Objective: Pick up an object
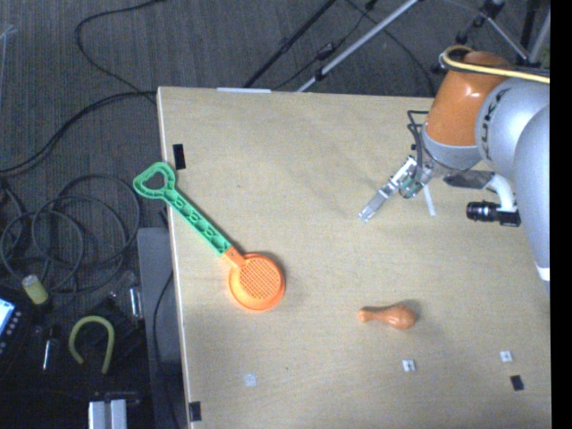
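Reaching in from the right, the arm (500,123) angled its tool (384,195) down and leftward over the bare worktop (313,141), well apart from both objects. Whether its fingers were open could not be told, and nothing showed between them. The sieve (255,281) lay at the left edge, the orange skittle (391,315) right of it.

Bench (313,150): pale tan, small black and white markers. Sieve toy (255,281): orange mesh head, green handle. Drumstick-shaped toy (391,315): orange-brown. Arm (527,141): grey, orange band. End effector (384,199): silvery, green glint. Floor (80,79): dark grey carpet, black cables.
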